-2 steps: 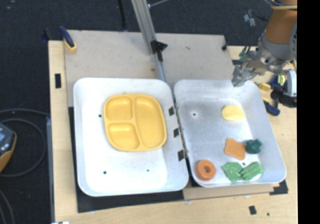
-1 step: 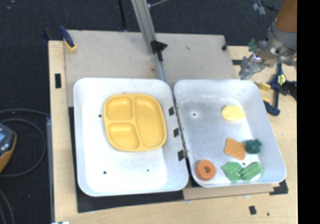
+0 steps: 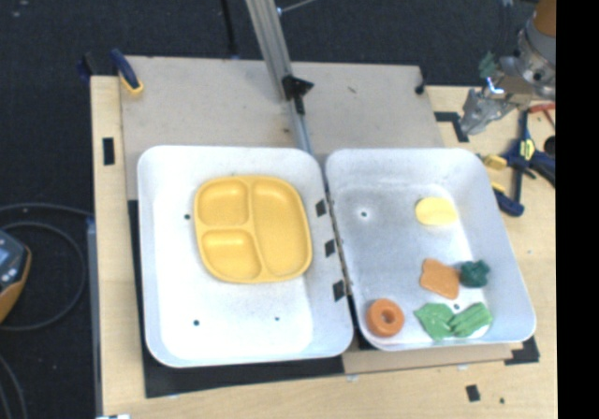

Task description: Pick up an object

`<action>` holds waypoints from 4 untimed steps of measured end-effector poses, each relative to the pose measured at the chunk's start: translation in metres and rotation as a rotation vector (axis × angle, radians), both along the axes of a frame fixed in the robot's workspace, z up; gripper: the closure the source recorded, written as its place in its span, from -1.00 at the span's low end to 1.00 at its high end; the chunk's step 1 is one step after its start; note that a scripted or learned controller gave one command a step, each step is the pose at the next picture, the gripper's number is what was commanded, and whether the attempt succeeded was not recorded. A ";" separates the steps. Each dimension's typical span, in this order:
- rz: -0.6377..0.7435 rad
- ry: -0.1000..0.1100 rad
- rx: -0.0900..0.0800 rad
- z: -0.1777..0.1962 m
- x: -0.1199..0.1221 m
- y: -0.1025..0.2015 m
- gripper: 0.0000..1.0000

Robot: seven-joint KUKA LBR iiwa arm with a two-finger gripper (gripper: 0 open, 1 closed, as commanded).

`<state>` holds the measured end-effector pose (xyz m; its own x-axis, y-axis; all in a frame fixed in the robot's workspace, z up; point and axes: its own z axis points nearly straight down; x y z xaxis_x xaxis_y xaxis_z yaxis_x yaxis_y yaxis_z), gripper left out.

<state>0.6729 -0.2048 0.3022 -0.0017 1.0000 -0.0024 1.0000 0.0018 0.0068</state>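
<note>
Pincer [image 3: 484, 108] parked off the right bin's [image 3: 393, 174] far corner, over the counter [image 3: 374, 99]; can't tell its state. Candidates cluster near-right: yellow piece [image 3: 436, 211], orange chunk [image 3: 440, 278], ring [image 3: 385, 317], green bits [image 3: 454, 321]. Yellow sits alone, best approach room. Left bin [image 3: 168, 314] holds a divided yellow plate [image 3: 253, 228].

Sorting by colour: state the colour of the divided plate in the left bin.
Yellow: the divided plate shows best in the camera view.
</note>
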 end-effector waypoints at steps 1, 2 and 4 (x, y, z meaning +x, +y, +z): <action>0.005 0.006 0.003 -0.008 -0.009 0.059 1.00; 0.004 0.006 0.002 -0.028 -0.006 0.108 1.00; 0.004 0.007 0.003 -0.045 -0.017 0.208 1.00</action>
